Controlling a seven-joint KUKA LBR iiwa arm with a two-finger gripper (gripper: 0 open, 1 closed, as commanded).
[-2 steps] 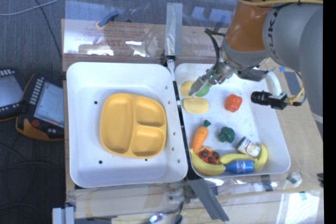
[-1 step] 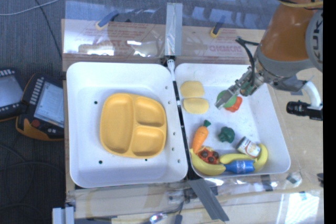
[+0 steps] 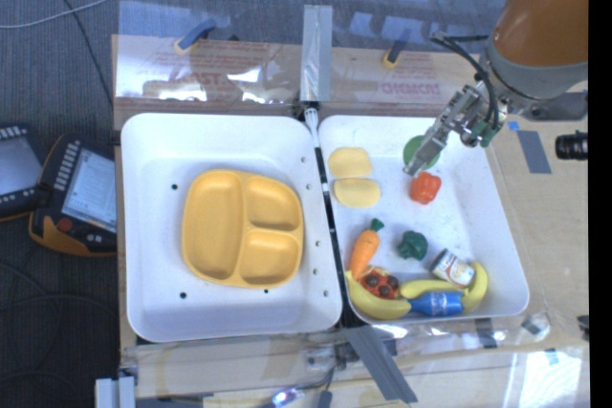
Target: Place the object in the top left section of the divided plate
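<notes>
Item: divided plate (image 3: 243, 226), yellow, lying in the left bin (image 3: 153, 148), all sections bare.
Item: pincer (image 3: 422, 160), hanging low over the right bin (image 3: 497, 205), tips sitting beside a green object (image 3: 414, 148) and just above a red pepper (image 3: 425, 187); how far it is opening cannot be told, and nothing is showing between its tips.
Stock: two pale yellow pieces (image 3: 352, 177), carrot (image 3: 363, 248), broccoli (image 3: 412, 245), bananas (image 3: 421, 293).
Handling note: settling squarely over one piece, clear of its neighbour, is likely giving the surest grasp.
</notes>
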